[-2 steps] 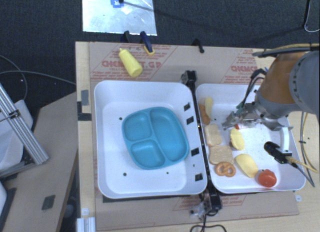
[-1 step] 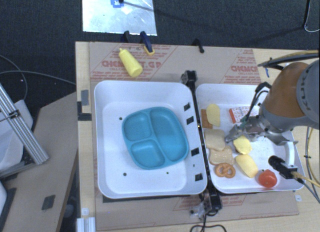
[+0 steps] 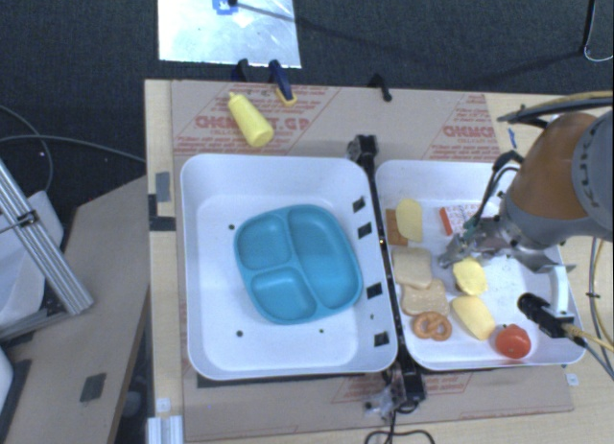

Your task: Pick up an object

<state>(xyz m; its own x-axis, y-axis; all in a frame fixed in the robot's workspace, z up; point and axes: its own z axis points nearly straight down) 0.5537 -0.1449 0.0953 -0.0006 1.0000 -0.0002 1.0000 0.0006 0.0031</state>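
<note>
The right bin (image 3: 422, 175) holds play food: a yellow piece (image 3: 410, 220), a red and white packet (image 3: 459, 216), two tan bread slices (image 3: 414, 268), a pretzel (image 3: 432, 327), a round yellow fruit (image 3: 469, 278), a longer yellow piece (image 3: 473, 317) and a red tomato (image 3: 512, 341). My gripper (image 3: 465, 250) hangs low over the middle of this bin, just above the round yellow fruit and right of the bread. Nothing is visibly held.
The left bin (image 3: 221, 193) carries a blue divided plate (image 3: 297, 262). A yellow bottle (image 3: 249, 118) lies on the cardboard behind the bins, near a blue clip (image 3: 282, 83). A black divider (image 3: 376, 241) runs between the bins.
</note>
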